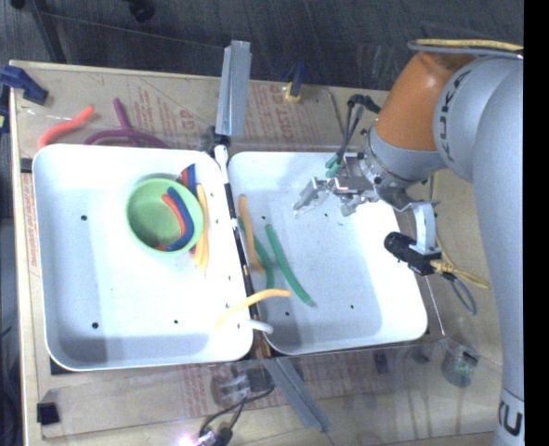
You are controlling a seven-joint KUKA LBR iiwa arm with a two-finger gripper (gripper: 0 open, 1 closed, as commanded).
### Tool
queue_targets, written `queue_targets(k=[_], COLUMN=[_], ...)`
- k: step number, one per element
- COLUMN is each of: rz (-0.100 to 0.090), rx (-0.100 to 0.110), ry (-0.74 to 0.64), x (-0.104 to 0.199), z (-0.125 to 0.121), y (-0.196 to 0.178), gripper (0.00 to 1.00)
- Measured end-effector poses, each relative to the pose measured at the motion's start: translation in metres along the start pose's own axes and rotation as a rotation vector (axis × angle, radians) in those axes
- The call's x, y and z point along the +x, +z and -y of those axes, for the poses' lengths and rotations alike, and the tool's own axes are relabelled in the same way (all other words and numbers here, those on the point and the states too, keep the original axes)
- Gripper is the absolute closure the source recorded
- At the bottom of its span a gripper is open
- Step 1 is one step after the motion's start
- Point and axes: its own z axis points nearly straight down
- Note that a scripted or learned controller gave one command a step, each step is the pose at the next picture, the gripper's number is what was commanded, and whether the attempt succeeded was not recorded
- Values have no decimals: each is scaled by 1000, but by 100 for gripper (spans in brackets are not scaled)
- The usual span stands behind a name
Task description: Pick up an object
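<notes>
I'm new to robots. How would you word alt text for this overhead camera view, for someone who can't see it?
A grey and orange robot arm holds its claw over the right white bin, above green strips. The left white bin holds a green bowl with coloured strips.

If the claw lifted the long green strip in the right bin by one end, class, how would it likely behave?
The green strip would probably droop: it is long, thin and lies slightly curved. It looks light, being so slender. Its upper end seems to lie close beside the orange strip, so that may get nudged too. The claw hangs above the right bin.
</notes>
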Motion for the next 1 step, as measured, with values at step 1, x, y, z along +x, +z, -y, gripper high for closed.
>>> queue_targets(k=[1], rz=[1], rx=[1], ry=[55], x=[49], z=[29], y=[92], gripper=[0])
